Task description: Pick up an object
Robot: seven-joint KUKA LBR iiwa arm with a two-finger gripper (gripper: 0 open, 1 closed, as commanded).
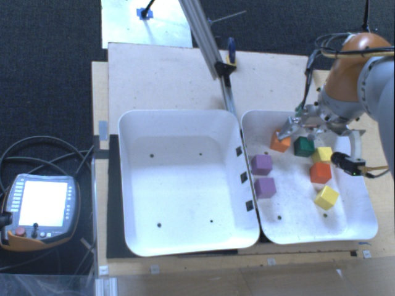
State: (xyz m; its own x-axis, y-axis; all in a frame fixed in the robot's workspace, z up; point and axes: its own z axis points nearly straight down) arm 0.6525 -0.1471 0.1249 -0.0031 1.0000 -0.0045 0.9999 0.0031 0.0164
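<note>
Left of the right bin [364,224] sits its twin, the left bin [185,184], and farther left, off the bench, lies a handheld control pendant [40,211]. Inside the right bin, near its left wall, two purple cubes [261,163] [265,187] lie one below the other. Toward its top edge an orange block [279,143] and a green block [303,147] sit beneath the gripper [302,130]; how far it is open cannot be told, and nothing is visibly held. Further right are a yellow cube [323,155], an orange cube [320,172] and another yellow cube [326,197].
</note>
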